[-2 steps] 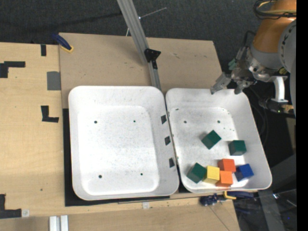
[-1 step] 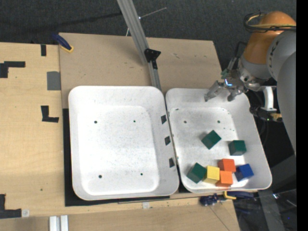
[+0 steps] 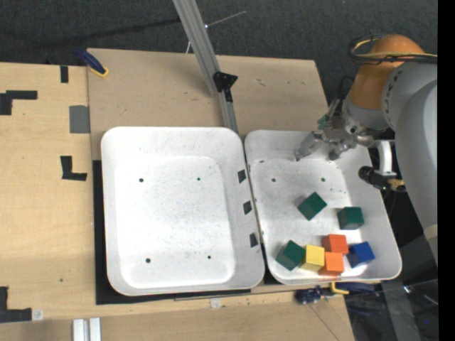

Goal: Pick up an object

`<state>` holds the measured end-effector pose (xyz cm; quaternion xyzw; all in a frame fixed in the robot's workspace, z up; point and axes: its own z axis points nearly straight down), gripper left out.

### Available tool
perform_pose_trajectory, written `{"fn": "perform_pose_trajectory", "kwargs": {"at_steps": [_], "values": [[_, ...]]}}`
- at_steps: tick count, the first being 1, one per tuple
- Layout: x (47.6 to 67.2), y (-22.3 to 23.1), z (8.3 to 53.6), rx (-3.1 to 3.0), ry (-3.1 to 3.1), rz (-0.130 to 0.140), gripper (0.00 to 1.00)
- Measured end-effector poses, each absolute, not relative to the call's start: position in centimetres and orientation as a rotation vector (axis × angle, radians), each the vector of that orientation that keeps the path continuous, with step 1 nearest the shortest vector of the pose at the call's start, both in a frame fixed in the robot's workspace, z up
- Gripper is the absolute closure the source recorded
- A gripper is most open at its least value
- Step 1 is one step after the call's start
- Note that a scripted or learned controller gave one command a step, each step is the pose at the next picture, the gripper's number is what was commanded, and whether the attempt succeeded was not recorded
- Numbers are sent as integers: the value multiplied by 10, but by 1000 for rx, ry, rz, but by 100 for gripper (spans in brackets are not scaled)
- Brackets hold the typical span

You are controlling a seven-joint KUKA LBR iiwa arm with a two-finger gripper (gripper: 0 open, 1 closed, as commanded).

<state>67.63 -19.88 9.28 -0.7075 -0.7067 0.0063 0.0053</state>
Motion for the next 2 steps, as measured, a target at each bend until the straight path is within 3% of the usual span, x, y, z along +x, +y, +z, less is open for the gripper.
{"fn": "perform_pose_trajectory", "kwargs": {"at_steps": [1,2], "values": [[676,-198,103,-2215,-2214,20,100],[677,-208,160,-2224,-2226,-4,100]]}}
